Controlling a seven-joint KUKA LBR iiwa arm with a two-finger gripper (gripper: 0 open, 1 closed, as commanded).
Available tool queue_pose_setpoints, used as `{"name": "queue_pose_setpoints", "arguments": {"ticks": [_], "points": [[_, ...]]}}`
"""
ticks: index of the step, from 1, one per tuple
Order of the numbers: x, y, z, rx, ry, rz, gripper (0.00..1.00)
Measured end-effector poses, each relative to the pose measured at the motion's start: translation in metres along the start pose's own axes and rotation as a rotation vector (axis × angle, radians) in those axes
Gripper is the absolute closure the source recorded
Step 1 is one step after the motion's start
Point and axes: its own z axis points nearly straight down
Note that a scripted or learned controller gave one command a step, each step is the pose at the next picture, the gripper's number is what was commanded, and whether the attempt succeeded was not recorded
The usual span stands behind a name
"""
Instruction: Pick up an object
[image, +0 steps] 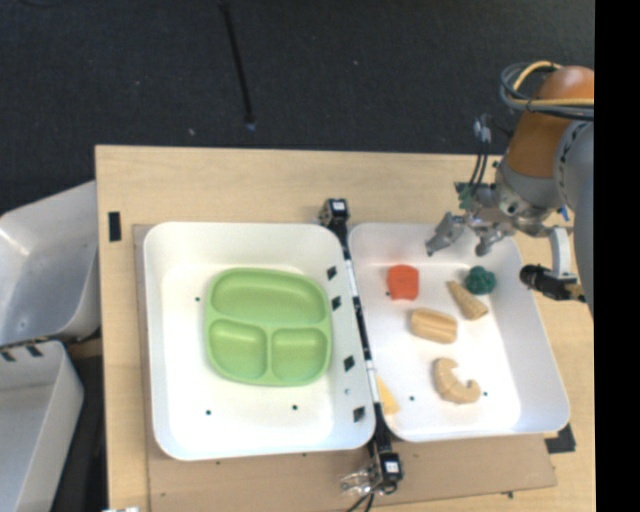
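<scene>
The right bin (536, 395) holds 5 loose objects and a 6th at its edge, any of which could serve the task. A red block (403, 282) lies toward the bin's upper left, and just right of it, apart, sits a small dark green piece (482, 279). Touching or nearly touching the green piece from below is a tan wedge-shaped piece (467, 300), lying at a slant. Near it, to the lower left, a tan loaf-like piece (433, 325) lies on its side, and further down the bin a curved tan piece (455, 382) rests alone on the white floor. A small yellow piece (386, 399) lies against the bin's left wall, near the divider between the 2 bins. The gripper (468, 235) hangs over the upper part of this bin, above and between the red block and the green piece, its 2 fingers spread apart with nothing between them. The grey arm with its orange band (556, 90) reaches in from the right. The left bin (170, 400) contains a light green tray (268, 324) with 3 compartments, lying flat near the middle. Both bins sit side by side on a tan wooden bench (120, 185).
</scene>
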Motion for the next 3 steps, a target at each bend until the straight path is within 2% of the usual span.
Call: {"name": "queue_pose_setpoints", "arguments": {"ticks": [1, 2, 3], "points": [[-0.001, 0.0, 0.052, 0.0, 0.0, -0.002, 0.0], [-0.002, 0.001, 0.037, -0.006, -0.005, -0.004, 1.0], [0.002, -0.004, -0.013, -0.009, 0.0, -0.002, 1.0]]}}
